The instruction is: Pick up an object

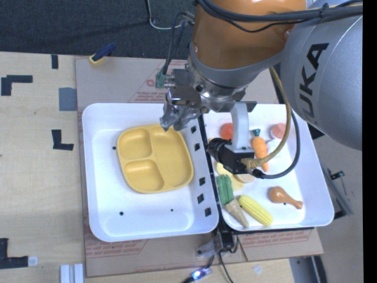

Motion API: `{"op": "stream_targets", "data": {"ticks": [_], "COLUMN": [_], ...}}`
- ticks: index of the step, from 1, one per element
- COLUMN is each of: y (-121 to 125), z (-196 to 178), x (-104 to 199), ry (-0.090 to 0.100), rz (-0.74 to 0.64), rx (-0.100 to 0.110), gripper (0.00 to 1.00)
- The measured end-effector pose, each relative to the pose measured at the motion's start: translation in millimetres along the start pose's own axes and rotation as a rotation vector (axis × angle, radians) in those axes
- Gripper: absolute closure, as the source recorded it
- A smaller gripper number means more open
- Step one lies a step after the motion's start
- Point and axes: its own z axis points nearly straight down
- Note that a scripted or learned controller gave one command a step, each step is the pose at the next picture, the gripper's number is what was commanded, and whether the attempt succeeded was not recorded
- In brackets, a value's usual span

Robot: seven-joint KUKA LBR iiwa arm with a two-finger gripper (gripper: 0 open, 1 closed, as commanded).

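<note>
The left bin [147,217] holds the yellow divided plate [154,158], and my gripper [174,118] hangs at its one o'clock rim. Whether my jaws are released or clenched I cannot tell. I'd straddle that thin rim squarely and descend straight before closing, since a flat plate offers no other purchase.

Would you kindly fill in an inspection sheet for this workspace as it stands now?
surface: two white bins, the left bin and right bin, on cardboard.
job's things: yellow divided plate in the left bin; corn, drumstick, carrot and green vegetable in the right bin.
clutter: small blue and yellow object at the cardboard's far corner.
grippers: gripper over the plate's far rim.
cables: thin wire on the dark floor beyond.
surroundings: black marks on the wooden bench.
</note>
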Motion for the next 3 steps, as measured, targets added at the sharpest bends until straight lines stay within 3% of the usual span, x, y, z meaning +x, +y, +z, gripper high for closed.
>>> {"op": "stream_targets", "data": {"ticks": [1, 2, 3], "y": [8, -13, -15], "z": [92, 118, 3], "x": [-49, -74, -127], "ry": [-0.011, -0.008, -0.005], "rz": [0.018, 0.016, 0.017], "rx": [0.017, 0.014, -0.004], "gripper": [1.00, 1.00, 1.00]}}
